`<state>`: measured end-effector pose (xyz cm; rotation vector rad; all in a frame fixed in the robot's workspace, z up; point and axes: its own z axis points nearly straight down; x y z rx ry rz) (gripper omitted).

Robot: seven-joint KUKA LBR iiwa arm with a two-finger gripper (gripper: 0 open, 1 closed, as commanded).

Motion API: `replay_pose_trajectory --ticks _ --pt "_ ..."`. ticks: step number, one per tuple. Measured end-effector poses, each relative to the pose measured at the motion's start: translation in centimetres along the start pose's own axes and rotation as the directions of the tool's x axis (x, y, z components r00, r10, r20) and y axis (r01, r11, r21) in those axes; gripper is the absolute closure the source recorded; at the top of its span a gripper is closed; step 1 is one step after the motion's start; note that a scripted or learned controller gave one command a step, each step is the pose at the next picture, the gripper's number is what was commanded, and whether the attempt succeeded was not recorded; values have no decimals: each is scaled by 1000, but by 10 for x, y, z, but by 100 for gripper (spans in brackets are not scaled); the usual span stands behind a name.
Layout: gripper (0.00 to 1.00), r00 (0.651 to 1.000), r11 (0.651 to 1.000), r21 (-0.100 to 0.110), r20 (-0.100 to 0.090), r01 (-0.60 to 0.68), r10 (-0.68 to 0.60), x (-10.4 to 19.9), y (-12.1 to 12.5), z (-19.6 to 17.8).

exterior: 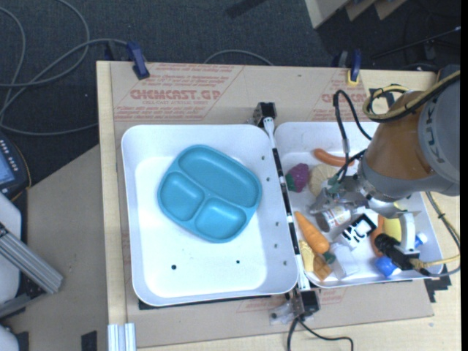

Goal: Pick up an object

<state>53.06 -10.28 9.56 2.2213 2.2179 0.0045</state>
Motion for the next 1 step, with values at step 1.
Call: replay_pose_trajectory --ticks 1 --pt "100 1000 1000 -7 -1 10 -10 73 24 -95"
